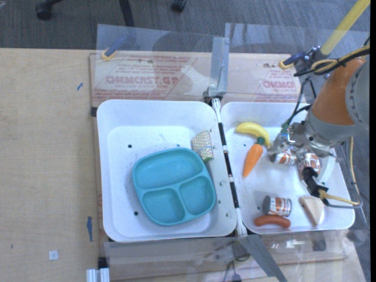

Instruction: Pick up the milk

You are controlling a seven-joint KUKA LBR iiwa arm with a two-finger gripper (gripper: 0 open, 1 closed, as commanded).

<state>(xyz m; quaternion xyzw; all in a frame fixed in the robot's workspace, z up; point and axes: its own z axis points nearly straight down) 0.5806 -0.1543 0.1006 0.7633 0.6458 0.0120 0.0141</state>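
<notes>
A small pale carton with a speckled pattern [202, 144], which I take for the milk, sits in the left bin [111, 157]. It rests at the bin's right wall, just above the upper right corner of a blue divided plate [174, 185]. My gripper [294, 155] hangs low in the right bin [343, 216], right of the carrot and well away from the carton. Small silver and red shapes [283, 157] lie at its tip; I cannot make out whether they are gripper parts or an object.
The right bin holds a banana [254, 130], a carrot [252, 159], an upright can [277, 205], a sausage [272, 221] and a wedge of bread [312, 209]. A raised divider [225, 157] separates the bins. Clear panels stand behind both.
</notes>
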